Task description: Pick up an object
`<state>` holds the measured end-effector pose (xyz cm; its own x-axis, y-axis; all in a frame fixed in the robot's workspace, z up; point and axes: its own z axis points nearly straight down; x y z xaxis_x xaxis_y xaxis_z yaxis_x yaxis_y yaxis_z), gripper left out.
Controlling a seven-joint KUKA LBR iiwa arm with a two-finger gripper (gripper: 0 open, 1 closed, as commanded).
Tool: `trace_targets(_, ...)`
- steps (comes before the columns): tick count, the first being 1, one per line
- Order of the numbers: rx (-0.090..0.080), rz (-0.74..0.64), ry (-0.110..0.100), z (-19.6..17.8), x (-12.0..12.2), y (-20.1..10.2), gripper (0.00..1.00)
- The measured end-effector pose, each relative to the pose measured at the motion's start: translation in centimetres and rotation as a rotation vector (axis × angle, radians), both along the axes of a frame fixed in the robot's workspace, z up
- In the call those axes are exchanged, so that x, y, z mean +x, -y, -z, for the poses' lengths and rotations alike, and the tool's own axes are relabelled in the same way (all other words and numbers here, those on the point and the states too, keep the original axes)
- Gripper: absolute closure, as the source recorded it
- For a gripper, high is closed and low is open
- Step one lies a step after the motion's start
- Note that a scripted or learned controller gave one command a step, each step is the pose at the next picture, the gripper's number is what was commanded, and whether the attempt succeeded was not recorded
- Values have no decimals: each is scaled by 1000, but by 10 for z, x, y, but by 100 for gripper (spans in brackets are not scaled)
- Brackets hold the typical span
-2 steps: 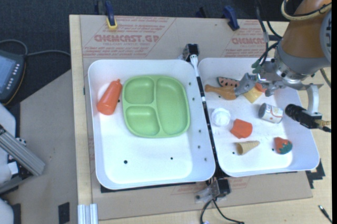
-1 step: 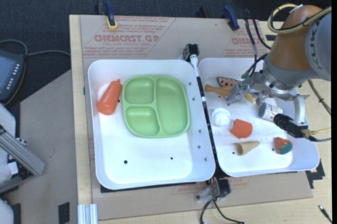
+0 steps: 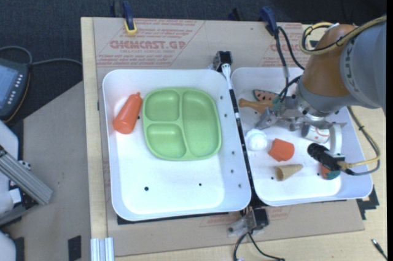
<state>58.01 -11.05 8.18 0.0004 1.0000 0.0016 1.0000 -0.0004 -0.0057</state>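
Observation:
My gripper (image 3: 268, 117) hangs low over the middle of the right bin (image 3: 307, 193), reaching in from the right under the grey arm with its orange band. Just left of its tip lies a brown stick-like toy (image 3: 249, 104), and behind that a watermelon slice (image 3: 263, 95). A white ball (image 3: 256, 142) sits below the gripper near the bin's left wall. A red-orange block (image 3: 282, 150) and a tan ice cream cone (image 3: 288, 171) lie nearer the front. A small teal and orange piece (image 3: 330, 173) rests at the front right.
The left bin (image 3: 172, 192) holds a green divided plate (image 3: 182, 123) and an orange bottle-shaped toy (image 3: 128, 113) by its left wall. Cables run over the right bin's far and right edges. A ridge with screws separates the two bins.

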Motion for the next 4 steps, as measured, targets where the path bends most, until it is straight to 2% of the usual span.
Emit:
trace_targets(1,-2,1,7,-14,1,1,100)
trace_targets(2,-4,1,12,-70,7,10,100)
trace_targets(3,-4,0,12,-128,-1,13,100)
trace_targets(4,-3,-1,10,-144,0,13,100)
